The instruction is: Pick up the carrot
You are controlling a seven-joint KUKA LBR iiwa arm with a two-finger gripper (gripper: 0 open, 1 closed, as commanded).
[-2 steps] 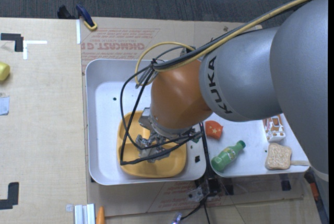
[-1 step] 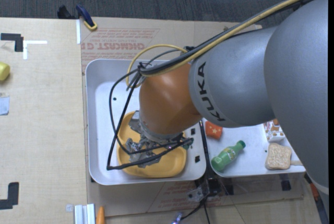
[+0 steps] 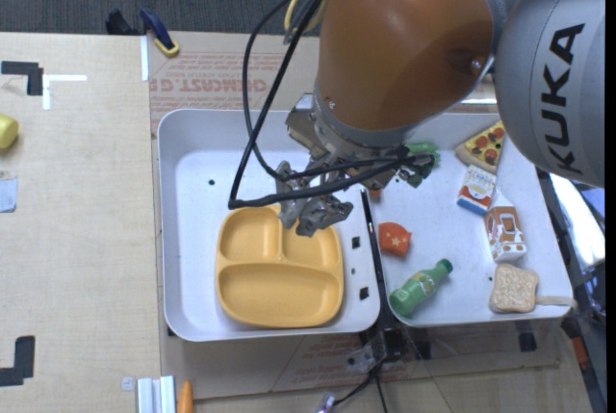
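My gripper point(image 3: 310, 209) hangs low in the left bin point(image 3: 192, 209), over the back right corner of a yellow divided plate point(image 3: 279, 291). The arm's big orange band point(image 3: 404, 36) covers the back of both bins. A green leafy piece point(image 3: 420, 157) peeks out from under the arm at the back left of the right bin point(image 3: 553, 209). I cannot tell whether it is the carrot's top. No orange carrot body shows in either bin. A small orange stub point(image 3: 183, 393) lies outside the bins at the bottom edge.
The right bin holds a red tomato-like piece point(image 3: 395, 238), a green bottle point(image 3: 421, 287), a pizza slice point(image 3: 481, 146), a small carton point(image 3: 475, 190), a snack packet point(image 3: 505, 233) and toast point(image 3: 513, 289). Black cables point(image 3: 252, 113) loop beside the arm.
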